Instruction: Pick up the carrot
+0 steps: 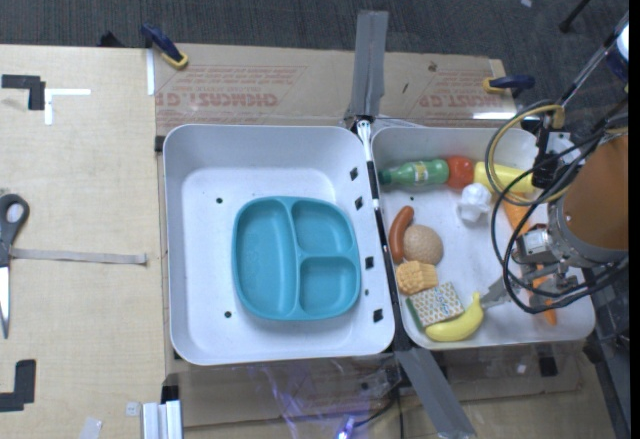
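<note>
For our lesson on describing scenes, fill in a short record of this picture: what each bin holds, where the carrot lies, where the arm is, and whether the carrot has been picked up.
left bin: a blue divided plate
right bin: green bottle, sausage, potato, waffle, banana, a patterned packet
carrot: orange, at the right bin's far right side, mostly hidden under the arm
arm: over the right bin's right side, trailing cables
carrot picked up: cannot tell, the arm hides the gripper

Arm (600, 197) low at right, tool (540, 277) cable-hidden
</note>
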